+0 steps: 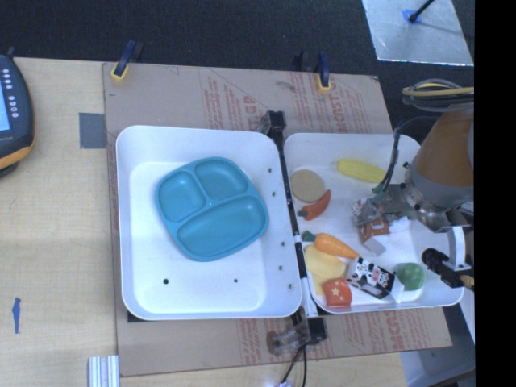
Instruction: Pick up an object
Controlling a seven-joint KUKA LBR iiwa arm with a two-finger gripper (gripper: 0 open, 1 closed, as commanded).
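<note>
1. Two white bins side by side – the left bin [133,216] carries a blue divided plate [211,206], lying flat near its middle.
2. The right bin [322,145] is the busy one: a tan disc [307,185] at its upper left, a red chili [316,205] just below it, a yellow corn cob [360,170] near the top.
3. Lower down, a carrot [335,246] lies across a yellow piece [322,266], with a red strawberry [337,293] at the front edge.
4. Beside those, a black-and-white printed box [372,278] – its markings are too small to read – and a green ball [410,276] at the bottom right.
5. The gripper [372,218] is down in the right bin, over a brownish thing [374,231]; whether its jaws are parted or clenched, I cannot tell.
6. The cardboard sheet [218,95] under the bins bears faint red printing, not legible from here.
7. A black and orange pendant [12,111] sits at the far left.
</note>
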